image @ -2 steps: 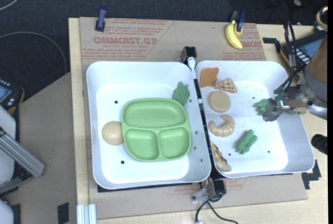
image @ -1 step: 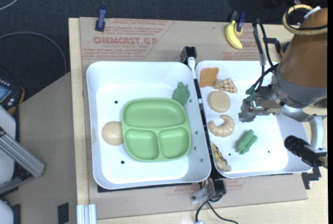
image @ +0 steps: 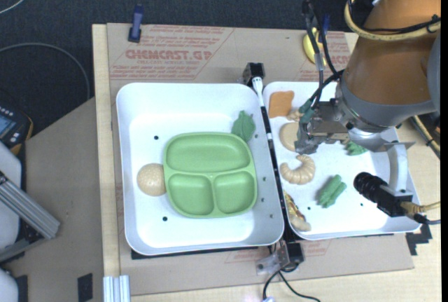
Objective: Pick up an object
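A: We see the gripper [image: 308,141] low in the right bin [image: 364,223], just above the croissant [image: 299,169]; nothing is lifted yet.

B: We cannot tell its jaw state. The pick remains, we judge.

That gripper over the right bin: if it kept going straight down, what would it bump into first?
Probably the croissant-shaped toy, which lies just below the gripper in the right bin. Depth is hard to judge from this slant, so it might meet the bin floor beside it.
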Tool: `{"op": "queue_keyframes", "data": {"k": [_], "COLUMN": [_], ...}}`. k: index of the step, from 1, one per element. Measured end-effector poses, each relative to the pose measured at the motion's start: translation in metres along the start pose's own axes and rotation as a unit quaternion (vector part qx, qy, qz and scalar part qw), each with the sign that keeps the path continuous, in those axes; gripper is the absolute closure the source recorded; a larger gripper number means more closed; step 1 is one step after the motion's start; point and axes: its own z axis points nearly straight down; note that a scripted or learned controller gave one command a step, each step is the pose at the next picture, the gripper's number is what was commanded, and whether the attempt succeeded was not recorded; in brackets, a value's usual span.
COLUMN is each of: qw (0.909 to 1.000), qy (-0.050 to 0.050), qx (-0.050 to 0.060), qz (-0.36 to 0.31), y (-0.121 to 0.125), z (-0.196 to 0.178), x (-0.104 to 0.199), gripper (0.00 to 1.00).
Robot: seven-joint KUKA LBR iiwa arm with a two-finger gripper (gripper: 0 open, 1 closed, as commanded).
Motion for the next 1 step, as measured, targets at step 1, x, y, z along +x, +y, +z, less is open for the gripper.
{"op": "queue_keyframes", "data": {"k": [1], "qw": [1.0000], "qy": [-0.001], "qx": [0.001], "qz": [0.004], "y": [0.0000], "z": [-0.0082], "x": [-0.0044], "gripper": [1.00]}}
